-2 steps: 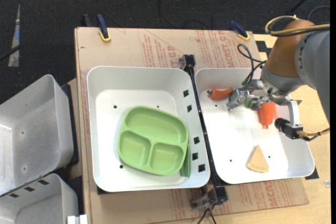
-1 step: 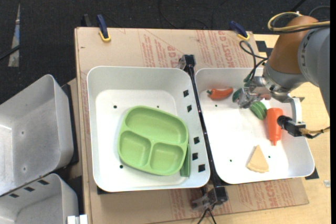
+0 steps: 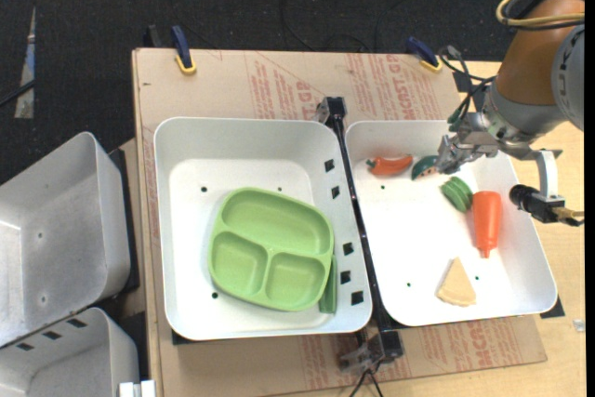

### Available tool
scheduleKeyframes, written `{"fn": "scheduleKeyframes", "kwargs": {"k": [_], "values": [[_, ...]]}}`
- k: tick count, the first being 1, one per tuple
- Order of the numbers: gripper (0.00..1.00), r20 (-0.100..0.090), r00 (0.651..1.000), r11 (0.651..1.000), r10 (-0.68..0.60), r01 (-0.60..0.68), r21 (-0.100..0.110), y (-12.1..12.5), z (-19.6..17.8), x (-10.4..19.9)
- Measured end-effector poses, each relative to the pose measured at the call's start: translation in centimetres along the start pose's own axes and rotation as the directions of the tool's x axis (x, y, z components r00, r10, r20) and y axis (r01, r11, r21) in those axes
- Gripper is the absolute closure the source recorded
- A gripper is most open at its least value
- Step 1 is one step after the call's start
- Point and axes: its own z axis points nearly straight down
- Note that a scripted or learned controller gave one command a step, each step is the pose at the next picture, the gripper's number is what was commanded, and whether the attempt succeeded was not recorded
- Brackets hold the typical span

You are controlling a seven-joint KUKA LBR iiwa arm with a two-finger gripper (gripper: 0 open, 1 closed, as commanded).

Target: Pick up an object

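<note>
The right bin [image 3: 521,293] holds several toy foods. A small red-orange pepper-like piece [image 3: 390,165] lies near its back left. A dark teal piece [image 3: 426,167] sits just right of it. A green round piece [image 3: 456,192] lies beside an orange carrot [image 3: 487,220]. A tan wedge [image 3: 456,284] rests near the front. My gripper [image 3: 453,155] hangs low over the bin's back, right next to the teal piece and just above the green one. Nothing shows between its fingers.
The left bin [image 3: 186,144] carries a green divided tray [image 3: 271,248]. A black divider [image 3: 351,209] runs between the bins. Spare white bins [image 3: 51,237] stand off the bench at the left. Clamps [image 3: 183,51] grip the board's back edge.
</note>
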Motion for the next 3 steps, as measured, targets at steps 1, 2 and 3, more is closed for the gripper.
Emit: {"fn": "scheduleKeyframes", "kwargs": {"k": [1,2,3], "values": [[1.00,0.000,1.000,1.000,-0.001,0.001,0.000,1.2,-5.0,-0.2],[1.00,-0.001,1.000,1.000,-0.001,0.001,0.003,1.3,-7.2,-0.2],[1.00,-0.004,1.000,1.000,-0.005,0.005,0.009,1.4,-7.0,5.8]]}}
